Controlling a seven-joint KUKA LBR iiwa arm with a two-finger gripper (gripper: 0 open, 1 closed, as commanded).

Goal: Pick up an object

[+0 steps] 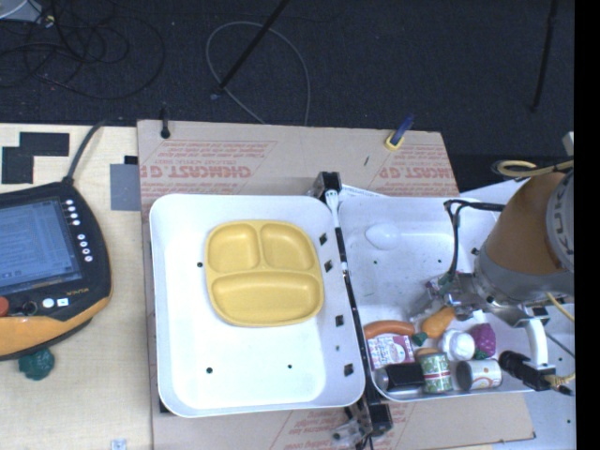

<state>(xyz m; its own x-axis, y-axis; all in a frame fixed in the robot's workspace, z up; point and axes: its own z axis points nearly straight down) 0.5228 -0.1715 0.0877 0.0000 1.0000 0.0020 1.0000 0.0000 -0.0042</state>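
Observation:
The right bin (394,251) holds a heap of small things at its near end: a sausage (387,328), an orange piece (437,322), a white bottle (459,345), a purple item (484,337), a small can (435,371), a black item (404,375) and a pink-white packet (388,351). My gripper (450,293) reaches in from the right and hangs low over this heap, just above the orange piece. The orange-banded wrist (525,237) hides most of it.
The left bin (187,345) bears a yellow divided tray (263,272). A teach pendant (47,251) lies on the bench at far left. Cardboard (281,157) lies under both bins. Cables run along the dark floor behind.

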